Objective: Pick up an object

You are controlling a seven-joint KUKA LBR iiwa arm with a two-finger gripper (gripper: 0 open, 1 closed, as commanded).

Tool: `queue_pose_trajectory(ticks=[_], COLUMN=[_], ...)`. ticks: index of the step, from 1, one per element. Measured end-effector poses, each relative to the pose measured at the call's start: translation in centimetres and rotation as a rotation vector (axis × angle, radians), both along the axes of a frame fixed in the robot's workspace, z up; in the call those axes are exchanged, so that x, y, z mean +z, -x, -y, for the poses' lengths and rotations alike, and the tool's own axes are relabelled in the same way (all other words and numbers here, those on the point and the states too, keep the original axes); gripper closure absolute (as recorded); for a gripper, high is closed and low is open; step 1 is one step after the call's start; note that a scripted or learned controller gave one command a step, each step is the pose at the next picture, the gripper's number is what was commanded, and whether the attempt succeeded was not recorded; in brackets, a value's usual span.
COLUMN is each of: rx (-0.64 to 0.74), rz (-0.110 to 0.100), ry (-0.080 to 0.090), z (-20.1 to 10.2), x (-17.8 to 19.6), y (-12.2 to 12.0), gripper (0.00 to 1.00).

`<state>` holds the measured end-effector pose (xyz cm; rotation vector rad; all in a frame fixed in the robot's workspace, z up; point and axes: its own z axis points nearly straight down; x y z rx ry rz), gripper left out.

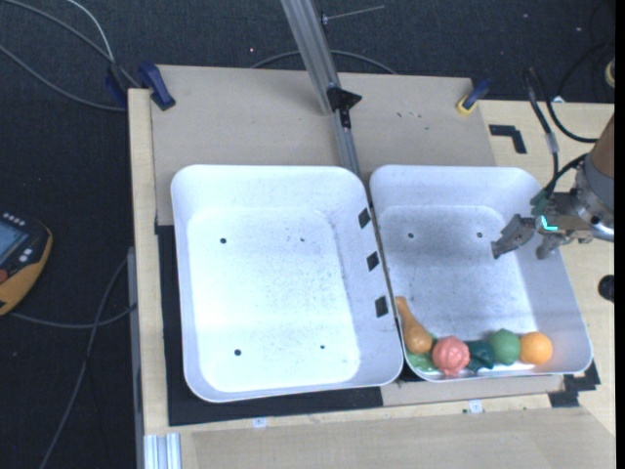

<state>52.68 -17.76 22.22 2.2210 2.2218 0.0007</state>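
Several small toys lie in a row along the near edge of the right bin (547, 291): an orange carrot-like piece (413, 328), a pink ball (450, 354), a dark teal piece (481, 355), a green ball (505, 344) and an orange ball (536, 347). My gripper (528, 239) hangs over the right side of that bin, well behind the toys. Its two grey fingers are spread apart with nothing between them.
The left bin (195, 291) sits beside the right one on a wooden bench. A metal pole (311, 42) slants in from the top. Blue and yellow clamps sit at the board's back corners. Cables and a handheld device (18, 252) lie on the floor at left.
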Motion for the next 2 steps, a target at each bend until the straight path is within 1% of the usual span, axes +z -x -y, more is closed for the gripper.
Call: queue_pose_trajectory(ticks=[1,2], rx=[0.0,0.0], rz=[0.0,-0.005], ry=[0.0,-0.001], z=[0.0,-0.5], x=[0.0,-6.2], y=[0.0,0.1], gripper=[0.0,0.0])
